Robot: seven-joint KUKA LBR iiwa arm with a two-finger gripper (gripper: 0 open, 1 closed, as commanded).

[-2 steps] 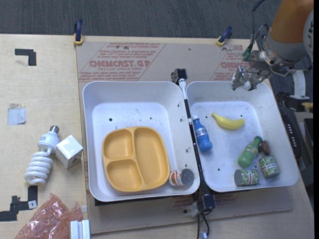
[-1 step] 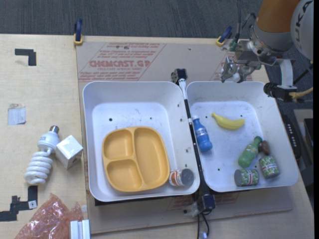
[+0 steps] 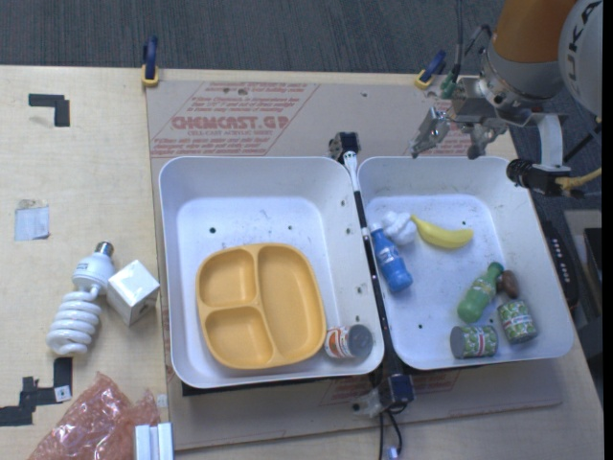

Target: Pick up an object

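My gripper (image 3: 452,140) hangs above the far rim of the right bin (image 3: 536,257), its two fingers spread open with nothing between them. In that bin lie a yellow banana (image 3: 442,234), a blue bottle (image 3: 391,261) beside a small white object (image 3: 394,225), a green bottle (image 3: 478,295) next to a small brown object (image 3: 510,282), and two green-labelled cans (image 3: 473,341) (image 3: 517,320). The left bin (image 3: 182,257) holds a yellow divided plate (image 3: 259,305) and a small tipped can (image 3: 348,341) at its near right corner.
Outside the bins on the left of the bench lie a spiral light bulb (image 3: 77,307), a white cube (image 3: 133,290) and a red mesh bag (image 3: 91,420). Blue clamps (image 3: 149,60) (image 3: 431,67) hold the board's far edge.
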